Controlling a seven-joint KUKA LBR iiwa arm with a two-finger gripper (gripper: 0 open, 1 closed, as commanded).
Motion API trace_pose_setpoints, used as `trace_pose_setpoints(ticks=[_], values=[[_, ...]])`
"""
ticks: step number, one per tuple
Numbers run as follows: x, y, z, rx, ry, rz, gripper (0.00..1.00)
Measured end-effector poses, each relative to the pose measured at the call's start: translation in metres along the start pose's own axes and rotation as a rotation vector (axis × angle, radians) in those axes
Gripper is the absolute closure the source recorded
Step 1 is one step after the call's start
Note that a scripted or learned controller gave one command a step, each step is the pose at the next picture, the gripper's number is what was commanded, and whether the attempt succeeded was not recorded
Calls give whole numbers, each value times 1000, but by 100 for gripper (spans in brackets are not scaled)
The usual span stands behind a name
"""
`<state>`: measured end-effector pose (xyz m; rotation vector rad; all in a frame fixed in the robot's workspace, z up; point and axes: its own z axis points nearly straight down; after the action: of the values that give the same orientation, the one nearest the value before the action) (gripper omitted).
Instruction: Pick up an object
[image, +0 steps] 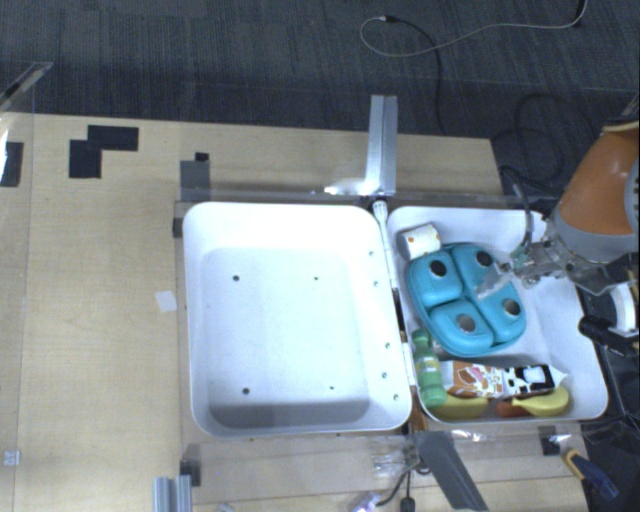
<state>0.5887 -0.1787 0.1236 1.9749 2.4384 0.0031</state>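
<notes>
Teal 4-hole tray (466, 298); tool (505, 272) above it, finger state unclear.

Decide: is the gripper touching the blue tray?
Cannot tell. The camera view shows the gripper overlapping the blue tray from above, hiding any gap.

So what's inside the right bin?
The right bin holds a blue four-hole block, a small white item, a green bottle and a yellow-edged packet. Anything beneath them is covered.
</notes>
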Motion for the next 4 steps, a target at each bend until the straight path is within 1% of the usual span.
trace_pose_setpoints(ticks=[1, 2, 3, 4], values=[[7, 12, 21, -5, -2, -40, 0], [8, 12, 13, -5, -2, -41, 100], [21, 18, -99, 2, 0, -54, 100], [53, 67, -99, 4, 2, -27, 100]])
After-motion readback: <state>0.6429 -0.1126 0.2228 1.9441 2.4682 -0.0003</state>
